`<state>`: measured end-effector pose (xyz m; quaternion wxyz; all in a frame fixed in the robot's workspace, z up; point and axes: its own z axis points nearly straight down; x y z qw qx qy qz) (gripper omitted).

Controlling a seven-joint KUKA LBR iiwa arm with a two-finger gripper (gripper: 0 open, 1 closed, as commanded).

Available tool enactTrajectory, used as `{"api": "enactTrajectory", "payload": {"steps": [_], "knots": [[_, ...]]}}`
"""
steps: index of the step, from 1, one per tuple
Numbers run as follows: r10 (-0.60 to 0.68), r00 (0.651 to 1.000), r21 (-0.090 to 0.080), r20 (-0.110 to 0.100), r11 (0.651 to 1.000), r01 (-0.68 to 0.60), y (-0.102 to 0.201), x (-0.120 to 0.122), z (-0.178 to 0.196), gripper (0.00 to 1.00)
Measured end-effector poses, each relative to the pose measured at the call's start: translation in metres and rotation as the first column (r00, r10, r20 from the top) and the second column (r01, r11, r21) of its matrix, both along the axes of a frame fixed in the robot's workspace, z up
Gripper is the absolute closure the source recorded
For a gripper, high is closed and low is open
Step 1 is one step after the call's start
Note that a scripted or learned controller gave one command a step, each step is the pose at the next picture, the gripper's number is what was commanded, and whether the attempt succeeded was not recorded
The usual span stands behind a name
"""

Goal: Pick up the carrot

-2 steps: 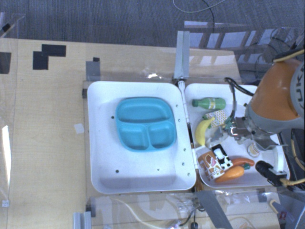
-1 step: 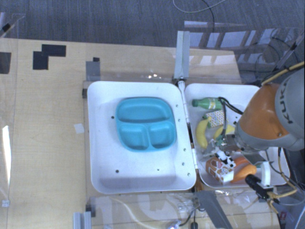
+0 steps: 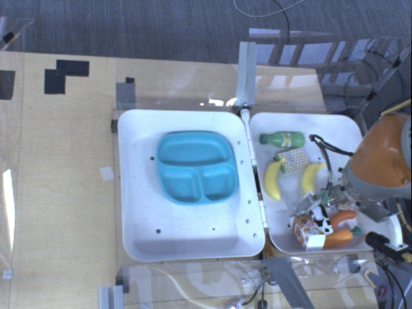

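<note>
The carrot (image 3: 339, 238) lies in the right bin's (image 3: 360, 134) 5 o'clock corner, long axis running 3 to 9 o'clock, beside a small carton (image 3: 309, 232). The gripper (image 3: 322, 205) hangs just off at its 11 o'clock; its state I cannot tell

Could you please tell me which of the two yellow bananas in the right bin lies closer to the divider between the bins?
The larger yellow banana, beside the checkered packet, lies nearest the divider; the smaller yellow banana sits further right, towards the arm.
</note>
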<state>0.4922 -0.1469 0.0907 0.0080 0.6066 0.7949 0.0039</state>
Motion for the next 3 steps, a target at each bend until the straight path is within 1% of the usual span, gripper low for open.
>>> {"api": "enactTrajectory", "payload": {"steps": [1,2,3], "knots": [[0.119,0.993,-0.003,0.001,0.993,-0.119,0.056,0.001,0.000,0.00],[0.252,0.968,-0.004,-0.002,0.968,-0.252,-0.005,0.000,0.000,0.00],[0.303,0.953,-0.001,-0.011,0.953,-0.303,-0.044,0.043,0.043,0.00]]}}
